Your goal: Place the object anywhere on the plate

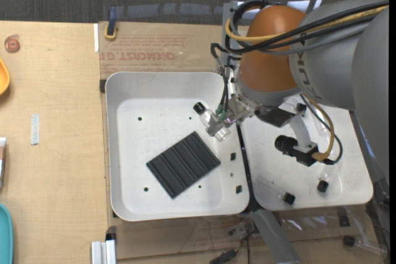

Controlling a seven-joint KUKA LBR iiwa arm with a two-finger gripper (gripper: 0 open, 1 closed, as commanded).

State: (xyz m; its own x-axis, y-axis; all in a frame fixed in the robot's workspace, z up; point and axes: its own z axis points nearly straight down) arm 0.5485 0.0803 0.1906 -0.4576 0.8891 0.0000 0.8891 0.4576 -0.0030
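Jaws (213, 123) hover above ridged plate (184, 164) (dark, perhaps rubber); left bin (124, 133).

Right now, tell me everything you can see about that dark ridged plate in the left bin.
The plate is a flat dark grey rectangle, ribbed with parallel grooves along its length; it looks like matte plastic or rubber. It lies flat on the floor of the left bin, turned at a diagonal, in the lower middle. Nothing rests on it. The tool hovers by its upper right corner; contact cannot be judged.
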